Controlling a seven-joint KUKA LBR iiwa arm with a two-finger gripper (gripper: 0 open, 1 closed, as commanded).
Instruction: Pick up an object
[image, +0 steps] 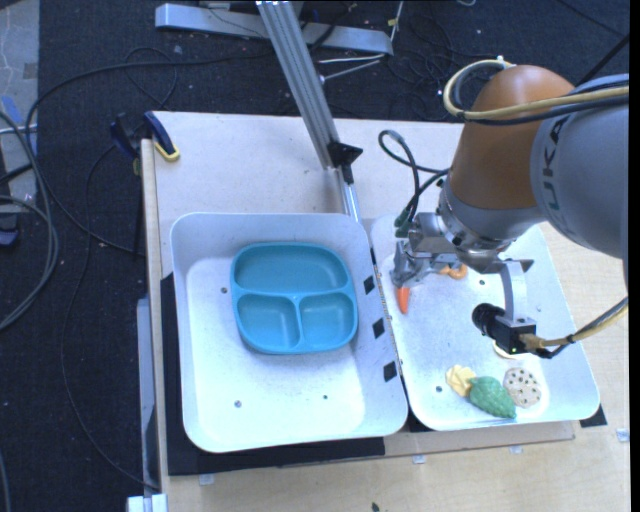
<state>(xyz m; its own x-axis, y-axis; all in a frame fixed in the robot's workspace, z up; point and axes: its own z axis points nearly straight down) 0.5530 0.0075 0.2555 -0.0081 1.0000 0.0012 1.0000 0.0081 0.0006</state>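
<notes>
**Two bins, one plate, a carrot under the gripper**

Nearest to us, along the front edge of the right bin (560, 330), we count three small items huddled together: a pale yellow lump (459, 379), a green leafy-looking piece with a rough, nubbly surface (491, 396), and a round tan cookie (522, 385) speckled with dark dots. The yellow lump touches the green piece, and the cookie sits just beside the green piece on its right. A little farther back we see a black fixture on the arm (492, 322), with something yellowish under it that we cannot identify.

To the left lies the second white bin (200, 400), shallow, smooth and rounded at its corners. It holds one thing: a blue plate (294, 297), glossy like plastic, rounded-rectangular, split into three compartments, one long one at the back and two smaller ones in front.

Farther back in the right bin, near the wall it shares with the left bin, we see a small orange carrot (404, 298), tapered, standing roughly on end. The gripper (405, 272) hangs directly over it, touching or nearly touching its top. We cannot tell how far the jaws are parted, nor whether they have hold of the carrot. A second orange scrap (456, 269) peeks out beside the wrist.

Both bins rest on a pale wooden bench (250, 160).
</notes>
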